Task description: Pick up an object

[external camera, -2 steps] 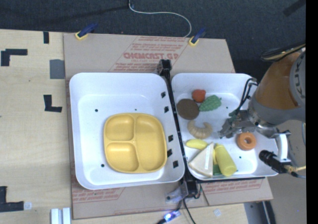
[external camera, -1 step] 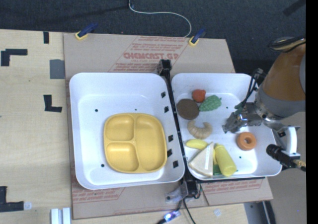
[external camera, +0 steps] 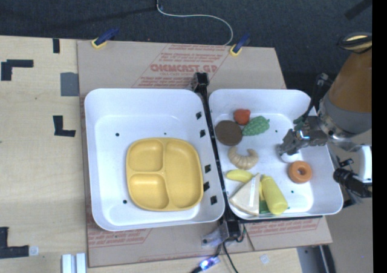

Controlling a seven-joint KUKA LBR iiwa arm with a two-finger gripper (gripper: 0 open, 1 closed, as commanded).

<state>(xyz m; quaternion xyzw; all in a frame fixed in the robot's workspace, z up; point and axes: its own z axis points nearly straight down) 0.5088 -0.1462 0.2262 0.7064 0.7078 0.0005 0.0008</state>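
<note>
Over the right bin [external camera: 314, 103], the pincer [external camera: 290, 146] hovers just above an orange doughnut [external camera: 300, 172]; whether it is clenched, I cannot tell.

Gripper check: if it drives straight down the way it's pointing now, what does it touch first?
Probably bare floor of the right bin. The gripper hangs between the orange doughnut and the croissant, over neither as far as this slanted view shows.

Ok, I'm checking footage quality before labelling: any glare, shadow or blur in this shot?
Camera view: even lighting, soft shadows beside the yellow tray and toys; white bins bright but not blown out; gripper slightly soft, its fingers hard to make out; overall resolution is low.
</note>
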